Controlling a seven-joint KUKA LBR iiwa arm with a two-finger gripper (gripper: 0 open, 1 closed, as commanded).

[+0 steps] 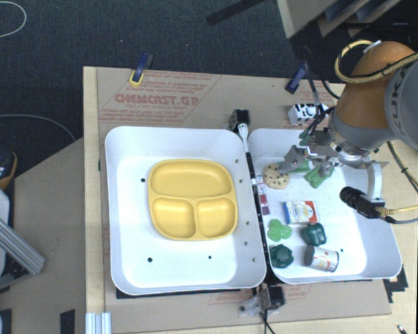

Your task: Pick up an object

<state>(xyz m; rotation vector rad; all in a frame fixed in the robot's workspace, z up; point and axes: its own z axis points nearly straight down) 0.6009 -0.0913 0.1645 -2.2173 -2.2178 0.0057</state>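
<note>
Green block (pixel 317 176), the likely pick, sits in the right bin (pixel 378 234) under the gripper (pixel 312 159); whether the jaws are apart or together I cannot tell. A grasp could slip or nudge the cookie (pixel 276 177) nearby. Plywood bench (pixel 94 111), dark carpet (pixel 63 41), yellow tray (pixel 192 198) in the left bin (pixel 126 194).

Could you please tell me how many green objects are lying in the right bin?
4: one by the gripper, three near the front: light, dark, dark. The arm may hide more.
</note>
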